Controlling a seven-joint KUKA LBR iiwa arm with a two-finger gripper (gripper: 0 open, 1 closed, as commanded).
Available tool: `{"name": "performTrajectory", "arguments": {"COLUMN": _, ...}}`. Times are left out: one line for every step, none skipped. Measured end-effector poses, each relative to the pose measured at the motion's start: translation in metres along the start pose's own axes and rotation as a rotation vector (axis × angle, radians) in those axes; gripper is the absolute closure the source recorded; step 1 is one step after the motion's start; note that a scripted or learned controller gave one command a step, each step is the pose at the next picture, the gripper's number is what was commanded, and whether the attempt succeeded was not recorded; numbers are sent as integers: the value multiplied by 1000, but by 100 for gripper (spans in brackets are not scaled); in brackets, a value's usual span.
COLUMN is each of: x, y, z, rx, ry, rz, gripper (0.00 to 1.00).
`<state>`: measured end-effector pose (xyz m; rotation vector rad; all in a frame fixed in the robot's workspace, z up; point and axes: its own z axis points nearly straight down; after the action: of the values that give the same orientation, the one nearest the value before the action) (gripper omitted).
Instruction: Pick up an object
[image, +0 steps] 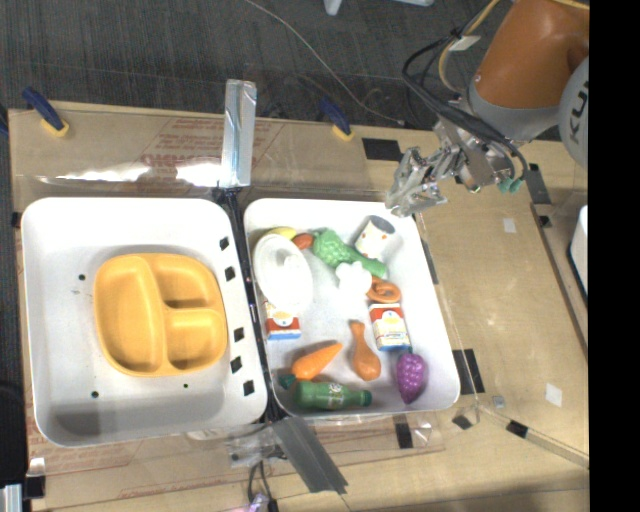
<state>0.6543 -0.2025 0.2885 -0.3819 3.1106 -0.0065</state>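
My gripper (412, 190) hangs above the far right corner of the right bin (436, 300), its fingers spread apart with nothing between them. Just below it a small white cup (374, 237) lies on its side in the bin. Toy food fills that bin: a white bowl (282, 270), green broccoli (337, 249), a pretzel (384, 292), two small cartons (389, 328), a carrot (316, 359), a drumstick (364, 352), purple grapes (410, 373) and a green bottle (325, 394).
The left bin (50, 300) holds a yellow divided tray (160, 312). A silver tape strip (238, 135) stands at the divider's far end. Blue clips (46, 112) sit on the bench's back edge. Bare bench lies right of the bins.
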Motion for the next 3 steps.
{"name": "performTrajectory", "arguments": {"x": 40, "y": 63, "z": 78, "rx": -8, "ry": 7, "rz": -332, "gripper": 100}}
{"name": "performTrajectory", "arguments": {"x": 62, "y": 56, "z": 71, "rx": -6, "ry": 7, "rz": -218, "gripper": 100}}
{"name": "performTrajectory", "arguments": {"x": -4, "y": 35, "z": 104, "rx": -6, "ry": 3, "rz": -438, "gripper": 100}}
